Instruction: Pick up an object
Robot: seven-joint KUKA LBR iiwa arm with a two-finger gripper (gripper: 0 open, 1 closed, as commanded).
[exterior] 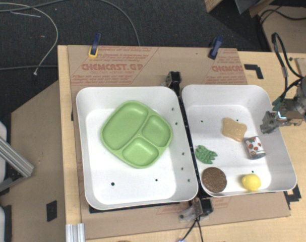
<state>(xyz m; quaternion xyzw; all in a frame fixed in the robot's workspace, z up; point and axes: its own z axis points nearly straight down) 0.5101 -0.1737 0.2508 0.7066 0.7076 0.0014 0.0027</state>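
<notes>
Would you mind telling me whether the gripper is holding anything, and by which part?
Nothing is held: the gripper sits at the right bin's rim, apart from the can.

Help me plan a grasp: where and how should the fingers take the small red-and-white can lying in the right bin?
Probably grip the small red-and-white can across the middle of its round body, coming straight down. It lies on its side near the right bin wall, so fingers should close across its width, in line with that wall.
</notes>
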